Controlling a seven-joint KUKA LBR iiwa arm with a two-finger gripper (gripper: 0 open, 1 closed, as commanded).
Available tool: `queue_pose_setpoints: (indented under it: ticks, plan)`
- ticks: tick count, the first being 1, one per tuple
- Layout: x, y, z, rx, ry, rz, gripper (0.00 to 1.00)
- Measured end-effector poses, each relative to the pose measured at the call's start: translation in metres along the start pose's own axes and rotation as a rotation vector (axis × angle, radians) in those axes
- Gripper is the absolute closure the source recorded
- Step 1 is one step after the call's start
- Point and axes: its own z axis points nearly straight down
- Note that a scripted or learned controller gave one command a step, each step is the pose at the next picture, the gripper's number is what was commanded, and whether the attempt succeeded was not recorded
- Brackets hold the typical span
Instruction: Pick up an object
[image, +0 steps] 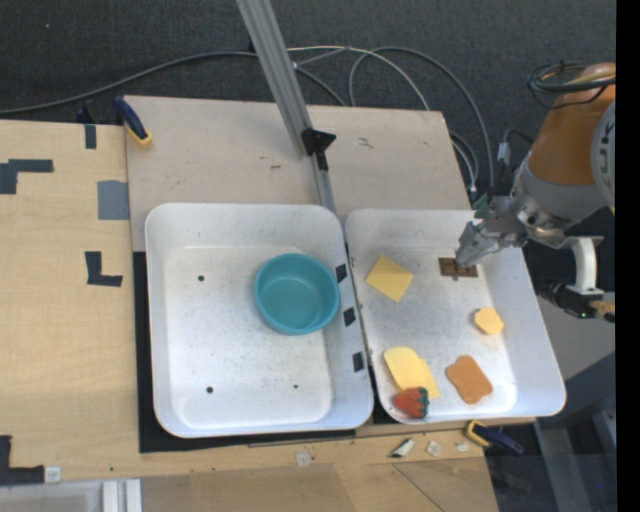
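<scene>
Hovering at the right bin's (520, 300) two o'clock, my gripper (468, 258) touches a brown block (457, 267); its grip I cannot tell.

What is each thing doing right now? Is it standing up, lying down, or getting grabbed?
Bowl: upright in the left bin, nothing visible inside.
Yellow square: lying flat in the right bin.
Brown block: on the bin floor, right under the gripper.
Small yellow piece: lying loose.
Orange piece: lying flat.
Yellow slab: lying flat, touching the strawberry.
Gripper: low over the brown block.
</scene>
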Motion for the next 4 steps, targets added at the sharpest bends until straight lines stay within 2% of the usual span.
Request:
queue_pose_setpoints:
  ticks: [2,3,4]
  plan:
    - [0.108,0.016,-0.015,0.001,0.002,-0.005,1.0]
    - [0.164,0.006,-0.008,0.003,0.002,-0.005,1.0]
    - [0.221,0.005,-0.019,0.001,0.002,-0.007,1.0]
